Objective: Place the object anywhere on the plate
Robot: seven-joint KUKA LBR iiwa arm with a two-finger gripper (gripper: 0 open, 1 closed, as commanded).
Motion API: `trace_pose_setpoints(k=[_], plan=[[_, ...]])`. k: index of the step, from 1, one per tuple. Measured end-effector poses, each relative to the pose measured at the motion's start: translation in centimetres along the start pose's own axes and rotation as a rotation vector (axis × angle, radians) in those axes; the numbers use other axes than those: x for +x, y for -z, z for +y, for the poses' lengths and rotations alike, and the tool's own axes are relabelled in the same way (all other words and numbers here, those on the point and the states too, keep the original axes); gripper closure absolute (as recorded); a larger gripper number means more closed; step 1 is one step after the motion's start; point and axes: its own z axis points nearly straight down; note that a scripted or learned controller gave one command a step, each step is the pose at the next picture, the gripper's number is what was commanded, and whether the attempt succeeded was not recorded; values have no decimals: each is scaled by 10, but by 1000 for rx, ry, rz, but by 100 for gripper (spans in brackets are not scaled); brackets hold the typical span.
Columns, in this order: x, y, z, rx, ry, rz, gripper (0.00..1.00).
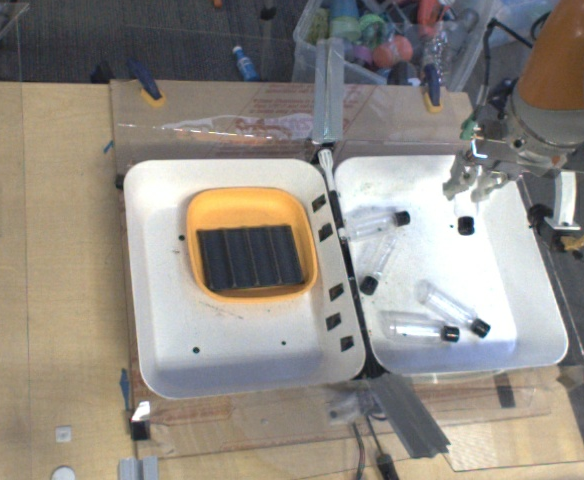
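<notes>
Wooden worktop (42, 268) carries two shallow white bins side by side, with a clear tub of bright clutter (392, 18) behind at twelve o'clock. The left bin (162, 358) holds an orange plate (250, 204) bearing a dark ribbed block (250, 256) at its centre. The right bin (532, 338) holds several clear tubes with black caps: one (374, 224) at ten o'clock of its floor, one (377, 266) just below it, and two (454, 310) (419, 329) lying close together at six o'clock. A small black cap (465, 227) sits alone near the gripper (472, 183), which hangs over the right bin at about one o'clock.

Its fingers look parted and bare, with nothing between them, though they are small and partly blurred.

My judgement: the pick is not yet made. The next move calls for lowering onto one tube, closing across its narrow width, then lifting clear of the divider (337, 258) between the bins, which stands in the way toward nine o'clock. The ribbed block takes up most of the plate.
</notes>
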Motion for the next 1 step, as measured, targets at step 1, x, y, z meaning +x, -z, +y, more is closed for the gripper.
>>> trace_pose_setpoints(k=[1], plan=[[15, -7, 27, -3, 89, 0, 100]])
